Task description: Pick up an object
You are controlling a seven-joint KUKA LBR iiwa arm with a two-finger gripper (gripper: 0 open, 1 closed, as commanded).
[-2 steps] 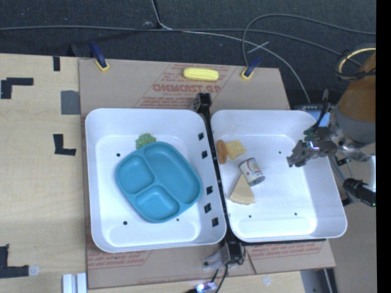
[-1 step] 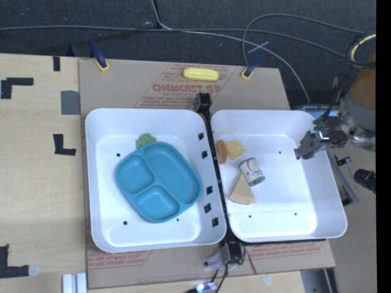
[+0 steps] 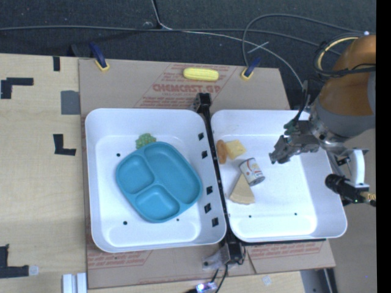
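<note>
Nothing is picked up yet, because the small can (image 3: 252, 170), the yellow wedge (image 3: 242, 191) and the orange piece (image 3: 230, 149) all lie in the right bin (image 3: 305, 224), and the claw (image 3: 282, 151) hangs just beside the can, holding nothing, its opening impossible to tell.

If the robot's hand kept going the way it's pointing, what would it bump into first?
Probably the small can: the hand points down-left toward it over the right bin. Depth is hard to judge.
</note>
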